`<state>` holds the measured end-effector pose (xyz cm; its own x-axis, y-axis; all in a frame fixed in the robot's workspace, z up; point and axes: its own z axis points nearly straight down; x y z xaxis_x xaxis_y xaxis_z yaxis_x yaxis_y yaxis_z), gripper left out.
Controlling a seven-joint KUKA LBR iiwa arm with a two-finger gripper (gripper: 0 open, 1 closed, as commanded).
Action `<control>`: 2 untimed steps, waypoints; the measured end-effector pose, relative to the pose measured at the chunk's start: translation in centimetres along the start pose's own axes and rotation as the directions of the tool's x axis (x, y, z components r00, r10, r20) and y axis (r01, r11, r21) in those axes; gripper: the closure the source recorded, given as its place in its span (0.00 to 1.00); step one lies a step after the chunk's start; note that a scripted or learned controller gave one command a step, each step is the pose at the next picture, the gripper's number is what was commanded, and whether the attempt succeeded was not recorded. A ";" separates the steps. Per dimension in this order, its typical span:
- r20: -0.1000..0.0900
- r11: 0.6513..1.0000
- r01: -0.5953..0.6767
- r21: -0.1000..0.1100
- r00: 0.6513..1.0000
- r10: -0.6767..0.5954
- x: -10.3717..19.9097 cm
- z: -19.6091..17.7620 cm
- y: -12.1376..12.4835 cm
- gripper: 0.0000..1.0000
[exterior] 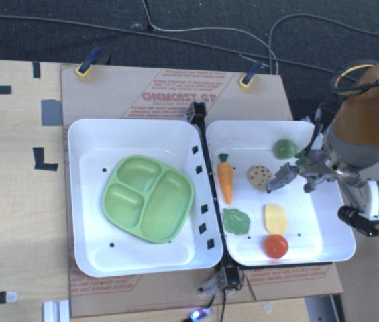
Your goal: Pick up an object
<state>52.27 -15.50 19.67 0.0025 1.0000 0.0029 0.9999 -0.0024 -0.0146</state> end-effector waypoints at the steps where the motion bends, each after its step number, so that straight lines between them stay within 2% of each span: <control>1: 0.002 1.000 0.004 -0.013 1.000 -0.004 0.0 -0.7 0.3 0.00; 2: 0.002 1.000 0.003 -0.008 1.000 -0.003 0.2 5.7 -0.1 0.00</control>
<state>52.10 -15.24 13.97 -0.0005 1.0000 0.0011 1.0000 0.0005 -0.0067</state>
